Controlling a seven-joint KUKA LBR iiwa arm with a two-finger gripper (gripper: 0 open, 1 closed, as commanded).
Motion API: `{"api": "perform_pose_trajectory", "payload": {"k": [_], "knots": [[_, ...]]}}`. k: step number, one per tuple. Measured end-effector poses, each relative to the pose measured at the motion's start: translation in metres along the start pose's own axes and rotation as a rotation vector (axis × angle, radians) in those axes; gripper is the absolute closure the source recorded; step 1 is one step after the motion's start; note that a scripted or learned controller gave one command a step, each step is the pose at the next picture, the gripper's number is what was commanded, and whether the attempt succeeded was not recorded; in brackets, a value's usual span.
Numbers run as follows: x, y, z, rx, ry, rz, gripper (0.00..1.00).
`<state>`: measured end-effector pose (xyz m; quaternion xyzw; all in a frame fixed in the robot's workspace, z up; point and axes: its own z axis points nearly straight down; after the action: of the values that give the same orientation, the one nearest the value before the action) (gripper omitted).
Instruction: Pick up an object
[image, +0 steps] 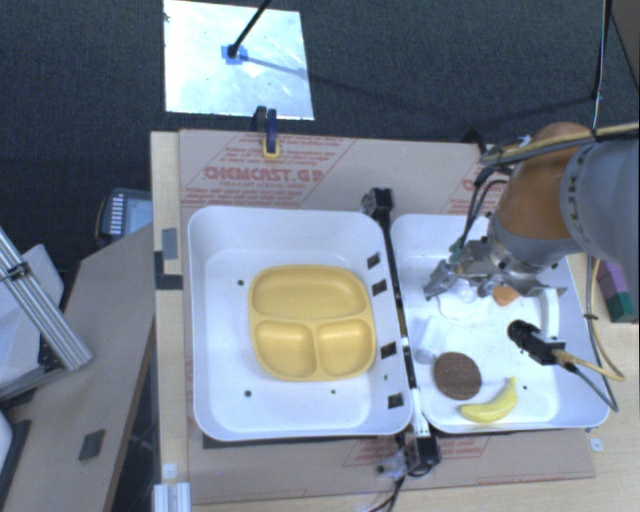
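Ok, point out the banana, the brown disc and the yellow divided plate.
banana (490, 405), camera view, middle of its curve.
brown disc (457, 374), camera view, centre of its top.
yellow divided plate (305, 293), camera view, floor of its largest compartment.

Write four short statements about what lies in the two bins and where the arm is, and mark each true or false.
1. The yellow divided plate lies in the left bin of the view. True.
2. The banana lies on the plate. False: it lies in the right bin, near its front edge.
3. A brown round disc lies close beside the banana. True.
4. The end effector hangs over the left bin. False: it is over the right bin, behind the disc and the banana.
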<state>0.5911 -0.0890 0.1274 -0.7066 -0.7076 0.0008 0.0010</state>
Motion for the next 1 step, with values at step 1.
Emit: {"api": "perform_pose_trajectory", "payload": {"k": [1], "knots": [[-0.0004, 0.0011, -0.0139, -0.005, -0.001, 0.000, 1.00]]}}
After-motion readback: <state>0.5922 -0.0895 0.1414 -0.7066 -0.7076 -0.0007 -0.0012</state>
